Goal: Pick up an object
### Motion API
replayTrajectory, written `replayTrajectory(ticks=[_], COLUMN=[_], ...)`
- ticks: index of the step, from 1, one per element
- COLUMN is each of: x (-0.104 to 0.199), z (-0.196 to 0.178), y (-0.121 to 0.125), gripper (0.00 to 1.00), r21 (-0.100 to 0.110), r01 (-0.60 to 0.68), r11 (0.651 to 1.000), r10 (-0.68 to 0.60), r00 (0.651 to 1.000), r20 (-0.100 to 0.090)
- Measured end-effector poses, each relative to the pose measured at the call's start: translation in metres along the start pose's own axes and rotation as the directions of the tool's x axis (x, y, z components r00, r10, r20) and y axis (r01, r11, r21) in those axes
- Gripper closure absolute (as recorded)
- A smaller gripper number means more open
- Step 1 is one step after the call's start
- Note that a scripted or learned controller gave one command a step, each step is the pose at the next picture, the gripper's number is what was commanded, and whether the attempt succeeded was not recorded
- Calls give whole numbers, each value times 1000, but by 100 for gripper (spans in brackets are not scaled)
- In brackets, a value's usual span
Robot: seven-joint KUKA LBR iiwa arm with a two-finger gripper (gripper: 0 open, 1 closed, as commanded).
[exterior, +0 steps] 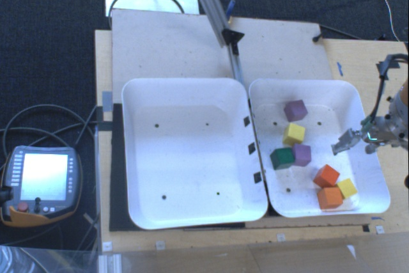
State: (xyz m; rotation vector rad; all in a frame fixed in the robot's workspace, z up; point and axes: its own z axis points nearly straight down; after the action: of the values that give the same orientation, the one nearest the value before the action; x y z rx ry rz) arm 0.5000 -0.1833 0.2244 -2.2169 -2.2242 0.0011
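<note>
The right bin point(358, 99) holds several small blocks: a purple one point(295, 110) at the back, a yellow one point(294, 134) below it, a green one point(282, 158) touching a second purple one point(301, 154), and two orange ones point(326, 175) point(330, 197) beside a small yellow one point(347, 188) at the front. My gripper point(356, 142) reaches in from the right edge, over the bin's right side, above and right of the orange blocks. Nothing shows between its fingers.
The left bin point(137, 99) lies beside the right one on the bench. A metal camera pole point(211, 3) slants down to the gap between the bins. A teach pendant point(39, 185) with its cable sits on the floor at the left.
</note>
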Motion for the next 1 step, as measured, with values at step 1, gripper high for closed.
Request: replayTrajectory(ticks=[1], x=[0], z=[-2], y=[1], gripper=[0], r21=[-4], r01=[0], r11=[1000], r10=[0], r00=[1000], r20=[1])
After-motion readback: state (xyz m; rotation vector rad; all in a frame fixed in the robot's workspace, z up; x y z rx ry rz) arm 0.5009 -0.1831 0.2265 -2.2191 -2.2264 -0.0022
